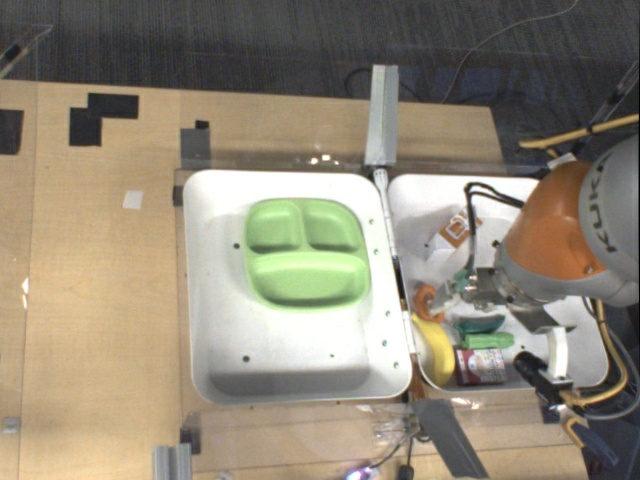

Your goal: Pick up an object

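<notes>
Fingers not made out: whether spread or pressed together cannot be told from above. Gripper (470, 290) down in the right bin (425, 200), at centre right of the frame, under the orange-banded arm (560, 233). Just below it, a green object (480, 322); lower still, a small bottle with a dark red label (483, 364) on its side. Yellow banana (437, 346) along the bin's left wall, orange piece (425, 298) just above it. Green sectioned plate (305, 252) in the left bin (215, 288), centre frame
</notes>
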### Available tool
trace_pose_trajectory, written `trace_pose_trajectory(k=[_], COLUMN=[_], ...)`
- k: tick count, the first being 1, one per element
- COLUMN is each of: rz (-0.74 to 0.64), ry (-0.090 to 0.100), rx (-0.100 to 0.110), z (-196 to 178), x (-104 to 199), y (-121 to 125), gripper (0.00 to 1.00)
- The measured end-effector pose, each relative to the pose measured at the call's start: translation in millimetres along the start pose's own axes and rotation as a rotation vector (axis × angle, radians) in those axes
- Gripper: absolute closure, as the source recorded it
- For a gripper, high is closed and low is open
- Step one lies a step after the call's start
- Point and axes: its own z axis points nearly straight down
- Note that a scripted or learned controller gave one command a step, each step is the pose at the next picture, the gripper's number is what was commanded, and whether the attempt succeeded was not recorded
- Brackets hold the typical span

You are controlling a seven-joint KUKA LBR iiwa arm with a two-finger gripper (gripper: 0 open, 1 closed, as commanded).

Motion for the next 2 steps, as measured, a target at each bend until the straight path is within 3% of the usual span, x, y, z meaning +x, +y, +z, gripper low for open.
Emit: trace_pose_trajectory(k=[1, 2], rz=[-0.448, -0.508], ry=[-0.004, 0.024], rx=[0.014, 0.049], z=[11, 18], x=[-4, -34], y=[27, 124], gripper=[0.0, 0.0])
